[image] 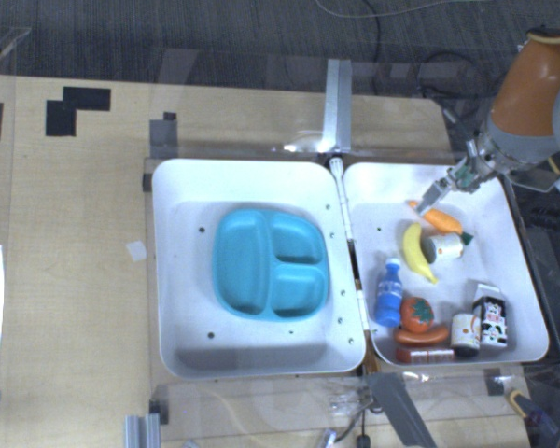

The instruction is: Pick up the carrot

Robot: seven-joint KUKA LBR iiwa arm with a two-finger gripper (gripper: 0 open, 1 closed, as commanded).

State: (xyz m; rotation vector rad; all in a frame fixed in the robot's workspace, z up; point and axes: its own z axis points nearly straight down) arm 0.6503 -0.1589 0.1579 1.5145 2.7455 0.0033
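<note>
The carrot (442, 219) is a short orange piece lying in the upper middle of the right bin (513, 250), just above a yellow banana (415, 250). My gripper (433, 196) reaches in from the upper right on the grey arm with the orange band. Its tip hangs just above and left of the carrot, close to it. A small orange bit (413, 205) shows beside the gripper's tip. Nothing is visibly lifted.
The right bin also holds a grey-white object with a green end (448, 247), a blue bottle (388, 294), a red-orange round fruit (416, 313), a brown sausage (422, 337), a small can (465, 332) and a cow-patterned carton (490, 314). A blue divided plate (269, 273) lies in the left bin (177, 250).
</note>
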